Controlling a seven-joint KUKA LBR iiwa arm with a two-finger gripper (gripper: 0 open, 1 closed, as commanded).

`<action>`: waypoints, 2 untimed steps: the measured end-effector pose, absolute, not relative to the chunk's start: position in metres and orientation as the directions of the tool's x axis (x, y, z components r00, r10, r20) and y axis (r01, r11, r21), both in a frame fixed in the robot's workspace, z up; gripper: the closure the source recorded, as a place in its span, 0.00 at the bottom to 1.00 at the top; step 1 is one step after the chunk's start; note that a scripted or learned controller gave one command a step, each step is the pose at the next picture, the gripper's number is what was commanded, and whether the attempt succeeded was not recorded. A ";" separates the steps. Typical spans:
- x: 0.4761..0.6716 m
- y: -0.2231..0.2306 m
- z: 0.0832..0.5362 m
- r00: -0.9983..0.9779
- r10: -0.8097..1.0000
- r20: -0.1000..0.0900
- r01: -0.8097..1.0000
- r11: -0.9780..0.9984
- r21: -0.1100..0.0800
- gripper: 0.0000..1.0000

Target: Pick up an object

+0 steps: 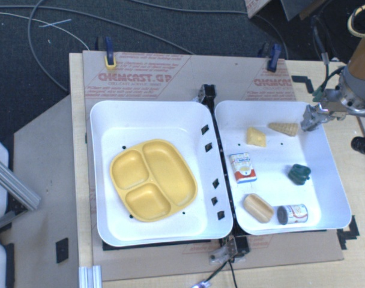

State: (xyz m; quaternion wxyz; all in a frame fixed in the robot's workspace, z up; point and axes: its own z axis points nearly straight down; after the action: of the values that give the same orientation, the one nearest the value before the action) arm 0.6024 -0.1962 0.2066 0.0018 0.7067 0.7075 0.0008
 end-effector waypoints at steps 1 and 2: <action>0.603 -0.196 0.231 -0.001 1.000 -0.001 1.000 0.001 0.004 1.00; 0.587 -0.143 0.222 -0.003 1.000 0.002 1.000 0.003 -0.003 1.00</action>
State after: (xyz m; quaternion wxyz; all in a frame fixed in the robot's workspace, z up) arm 0.5872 -0.1430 0.2222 -0.0018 0.7061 0.7081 -0.0004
